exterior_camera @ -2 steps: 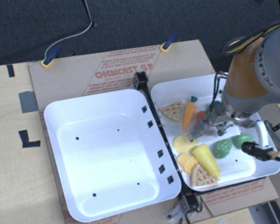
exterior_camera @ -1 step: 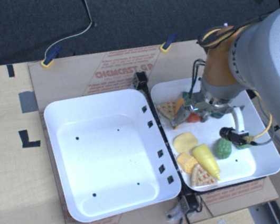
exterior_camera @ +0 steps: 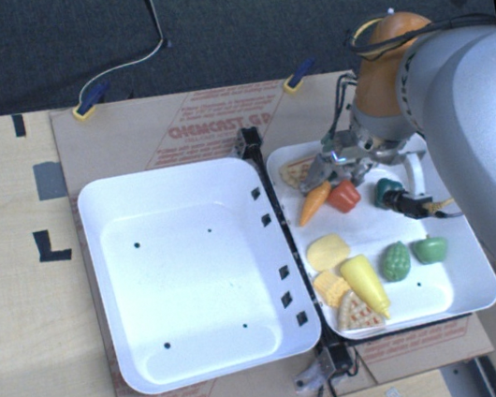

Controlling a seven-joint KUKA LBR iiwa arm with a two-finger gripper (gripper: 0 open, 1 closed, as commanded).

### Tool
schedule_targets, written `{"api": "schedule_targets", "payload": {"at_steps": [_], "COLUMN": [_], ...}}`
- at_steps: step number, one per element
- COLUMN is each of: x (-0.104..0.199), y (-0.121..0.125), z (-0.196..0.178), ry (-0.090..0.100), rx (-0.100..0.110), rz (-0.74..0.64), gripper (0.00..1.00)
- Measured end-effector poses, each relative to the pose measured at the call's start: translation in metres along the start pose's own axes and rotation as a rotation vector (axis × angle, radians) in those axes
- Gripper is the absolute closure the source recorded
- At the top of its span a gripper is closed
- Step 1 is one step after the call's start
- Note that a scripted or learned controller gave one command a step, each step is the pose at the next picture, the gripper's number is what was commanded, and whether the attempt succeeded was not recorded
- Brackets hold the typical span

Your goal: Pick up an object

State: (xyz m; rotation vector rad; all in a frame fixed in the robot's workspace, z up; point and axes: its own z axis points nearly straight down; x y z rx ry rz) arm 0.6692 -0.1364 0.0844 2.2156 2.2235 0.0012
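My gripper point(exterior_camera: 332, 164) hangs low over the far end of the right bin point(exterior_camera: 470, 296), reaching in from the right with the orange band of my arm point(exterior_camera: 380, 84) above it; its dark metal parts merge with the objects beneath, so I cannot tell whether it is spread wide, drawn narrow, or closed on anything, and I claim no hold. The nearest candidates lie just below and toward the camera: an orange carrot point(exterior_camera: 314, 202) and a red pepper point(exterior_camera: 344, 196), touching or nearly touching one another. The carrot's long axis runs on a slant, its thick end up toward my gripper and its tip pointing down and left toward the wall shared with the left bin point(exterior_camera: 108, 265); I judge that a grasp would best close across that axis, not along it. The red pepper sits just right of the carrot, compact, with no clear long axis. A teal object point(exterior_camera: 386, 190) lies further right, near a dark cable end. Well apart, at the near end of the same bin, lie a pale yellow piece point(exterior_camera: 328, 251), a yellow corn cob point(exterior_camera: 365, 282), a green lumpy vegetable point(exterior_camera: 394, 261) and a green pepper point(exterior_camera: 429, 250); I judge these too far to matter for the coming move. The crowding of carrot and pepper is the likely hazard.
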Motion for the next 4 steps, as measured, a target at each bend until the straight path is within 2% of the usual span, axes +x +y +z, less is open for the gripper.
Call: {"api": "schedule_targets", "payload": {"at_steps": [1, 2, 3, 4], "x": [0.044, 0.041, 0.117, 0.153], "y": [-0.001, -0.001, -0.083, -0.011], "z": [0.0, -0.009, -0.105, -0.1], "ry": [0.001, 0.0, 0.005, 0.003], "rx": [0.004, 0.005, 0.003, -0.001], "rz": [-0.001, 0.001, -0.003, -0.003], "gripper": [0.0, 1.0, 1.0, 1.0]}}
